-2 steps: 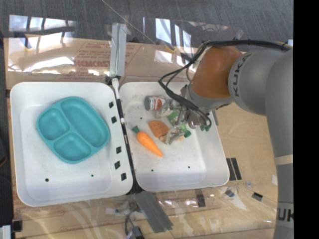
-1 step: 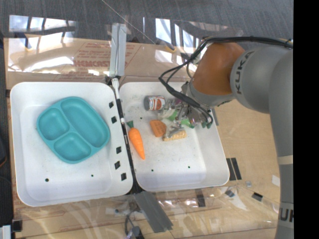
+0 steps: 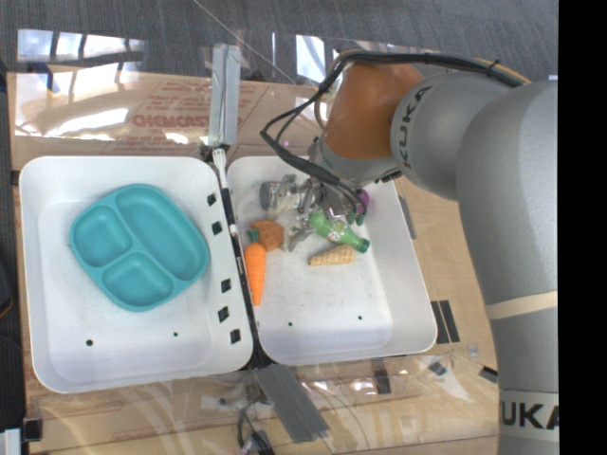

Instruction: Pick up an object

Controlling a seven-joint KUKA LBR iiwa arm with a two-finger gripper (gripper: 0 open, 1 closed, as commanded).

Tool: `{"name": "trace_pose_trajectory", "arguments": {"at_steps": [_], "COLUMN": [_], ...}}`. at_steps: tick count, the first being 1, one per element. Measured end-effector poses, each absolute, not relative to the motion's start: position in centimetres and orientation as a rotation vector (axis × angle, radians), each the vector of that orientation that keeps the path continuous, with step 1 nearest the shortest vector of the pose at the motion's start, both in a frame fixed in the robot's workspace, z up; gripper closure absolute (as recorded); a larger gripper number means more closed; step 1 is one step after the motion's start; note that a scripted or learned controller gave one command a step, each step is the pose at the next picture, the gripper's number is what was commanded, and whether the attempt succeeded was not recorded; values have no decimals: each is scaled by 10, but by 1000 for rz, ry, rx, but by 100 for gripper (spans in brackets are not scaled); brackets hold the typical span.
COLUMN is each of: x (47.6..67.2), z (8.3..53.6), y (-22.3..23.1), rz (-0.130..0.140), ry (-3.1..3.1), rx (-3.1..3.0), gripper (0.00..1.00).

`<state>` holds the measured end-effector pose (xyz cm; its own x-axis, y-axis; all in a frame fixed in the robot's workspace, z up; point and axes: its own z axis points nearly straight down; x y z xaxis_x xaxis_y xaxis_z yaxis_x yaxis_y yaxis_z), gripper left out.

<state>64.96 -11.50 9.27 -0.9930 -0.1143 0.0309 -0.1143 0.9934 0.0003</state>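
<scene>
Even, fairly bright overhead light. Glare streaks the clear sheet (image 3: 114,102) along the bench's far edge, with paler reflections near its front edge. Both white bins (image 3: 313,330) look nearly washed out; shadows are soft. The picture is slightly soft and grainy.

Carrot (image 3: 255,269): orange, lying lengthwise by right bin's left wall.
Bottle (image 3: 340,232): green, on its side, mid-bin.
Cone (image 3: 331,256): tan, lying flat just below bottle.
Cookie (image 3: 268,233): brown, touching carrot top.
</scene>
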Motion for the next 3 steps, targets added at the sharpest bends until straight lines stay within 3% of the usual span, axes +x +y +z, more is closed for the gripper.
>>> {"name": "trace_pose_trajectory", "arguments": {"at_steps": [3], "x": [653], "z": [125], "y": [-111], "rz": [4], "ry": [-3110], "rx": [201], "gripper": [100]}}
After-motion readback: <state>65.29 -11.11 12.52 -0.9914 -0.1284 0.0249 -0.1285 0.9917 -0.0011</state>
